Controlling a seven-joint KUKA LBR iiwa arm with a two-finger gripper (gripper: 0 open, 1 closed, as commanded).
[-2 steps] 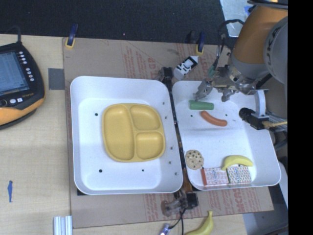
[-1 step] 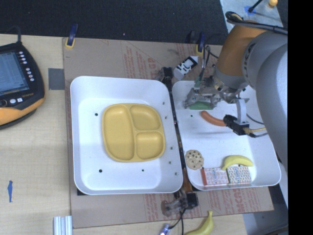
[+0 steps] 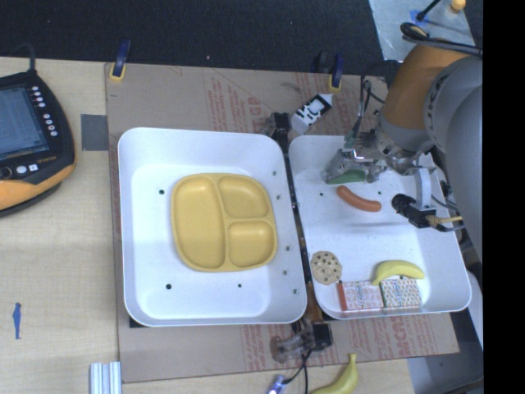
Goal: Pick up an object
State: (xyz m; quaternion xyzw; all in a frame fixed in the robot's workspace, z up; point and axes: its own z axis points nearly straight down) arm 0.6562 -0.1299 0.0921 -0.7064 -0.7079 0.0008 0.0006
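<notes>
The right bin (image 3: 439, 257) holds a reddish sausage (image 3: 359, 199), a round cookie (image 3: 326, 266), a yellow banana (image 3: 399, 270) and two small cartons (image 3: 380, 295) at its near edge. My gripper (image 3: 351, 169) hangs low over the far part of this bin, just behind the sausage. A small green thing (image 3: 350, 176) shows right under the gripper; whether it is held is not visible. The grey arm with its orange band (image 3: 422, 80) comes in from the right.
The left bin (image 3: 133, 220) carries a yellow divided plate (image 3: 223, 221). A teach pendant (image 3: 29, 142) lies at the far left of the bench. A second banana (image 3: 340, 378) lies outside the bins at the front. A black-and-white item (image 3: 310, 112) sits behind the bins.
</notes>
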